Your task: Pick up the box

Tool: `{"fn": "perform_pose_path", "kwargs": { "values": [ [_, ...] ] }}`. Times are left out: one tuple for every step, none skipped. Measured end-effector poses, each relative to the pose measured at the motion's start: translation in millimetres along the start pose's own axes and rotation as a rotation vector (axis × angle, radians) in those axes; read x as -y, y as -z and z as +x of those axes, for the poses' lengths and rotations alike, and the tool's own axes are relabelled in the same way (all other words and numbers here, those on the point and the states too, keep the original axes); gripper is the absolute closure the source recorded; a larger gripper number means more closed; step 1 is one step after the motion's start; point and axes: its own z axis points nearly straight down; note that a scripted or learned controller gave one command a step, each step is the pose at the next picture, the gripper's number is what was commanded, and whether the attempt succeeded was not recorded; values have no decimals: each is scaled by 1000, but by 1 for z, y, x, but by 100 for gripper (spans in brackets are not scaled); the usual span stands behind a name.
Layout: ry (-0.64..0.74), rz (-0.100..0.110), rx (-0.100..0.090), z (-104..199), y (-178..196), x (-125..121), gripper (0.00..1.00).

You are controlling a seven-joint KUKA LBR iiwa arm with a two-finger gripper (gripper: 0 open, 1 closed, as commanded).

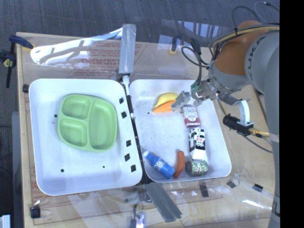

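Picking up the box [190, 116] well means closing squarely across its narrow sides: the left bin [38, 127] holds a green divided plate [88, 122], the right bin [216, 127] the box mid-bin, a banana [166, 99], carrot [164, 108], bottle [158, 164], sausage [179, 161], milk carton [197, 143], can [197, 167]; the gripper [190, 96] hovers just beyond the box, its state unclear.

arm [251, 56]: cut off at right edge | box [190, 116]: label print too small to read
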Motion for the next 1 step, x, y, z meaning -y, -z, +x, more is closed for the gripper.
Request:
{"fn": "perform_pose_path", "kwargs": {
  "values": [
    [-30, 0, 1, -2, 10, -5, 0]
  ]
}}
